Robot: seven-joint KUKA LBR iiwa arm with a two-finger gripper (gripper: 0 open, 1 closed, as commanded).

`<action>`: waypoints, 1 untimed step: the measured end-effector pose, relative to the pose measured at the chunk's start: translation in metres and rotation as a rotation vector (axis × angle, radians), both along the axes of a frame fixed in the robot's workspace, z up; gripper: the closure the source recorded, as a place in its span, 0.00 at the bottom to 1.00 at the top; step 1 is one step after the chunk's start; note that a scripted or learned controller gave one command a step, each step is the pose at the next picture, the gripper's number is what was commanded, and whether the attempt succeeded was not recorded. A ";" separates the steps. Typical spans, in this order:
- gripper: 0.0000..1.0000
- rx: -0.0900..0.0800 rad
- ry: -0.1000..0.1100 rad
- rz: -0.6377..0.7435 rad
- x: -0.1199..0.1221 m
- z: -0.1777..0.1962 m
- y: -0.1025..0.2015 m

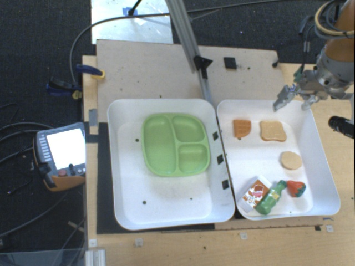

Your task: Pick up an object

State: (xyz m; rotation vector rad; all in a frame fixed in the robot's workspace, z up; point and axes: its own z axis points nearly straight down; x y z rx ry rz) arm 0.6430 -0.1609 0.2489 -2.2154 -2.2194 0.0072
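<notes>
1. Nearest the camera, along the front of the right bin [327, 201]: a small carton [255, 194] with a red-and-white label, a green bottle [270, 198] lying tilted against it, and a red strawberry-like piece [297, 188] touching the bottle's neck end
2. A little further back in the same bin: a pale round biscuit [290, 160], apart from the cluster in front
3. Further still, near the bin's back half: a toast slice [272, 131] and an orange-brown piece [242, 128] side by side, not touching
4. In the left bin [125, 204]: a green divided plate [176, 144], lying flat, three compartments bare
5. Above the right bin's back rim: the gripper [293, 96], spread fingers [280, 100] pointing down and leftward, nothing between them; just beyond the toast slice and raised clear of it
6. Furthest back: a bare board [144, 65] behind the bins, a slanted metal pole [183, 24] crossing it, blue clamps [83, 71] at the bench's left edge, and a handheld pendant [62, 157] off to the left on the floor side
7. Progress, judged from the above: no pick made, nothing lifted, every item lying in its bin; left to do: choosing a target, descending, closing, raising. Toast slice seems the closest candidate, though flat and thin, so likely awkward to pinch
</notes>
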 end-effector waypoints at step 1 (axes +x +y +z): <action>0.00 -0.002 -0.010 0.002 0.002 0.006 0.000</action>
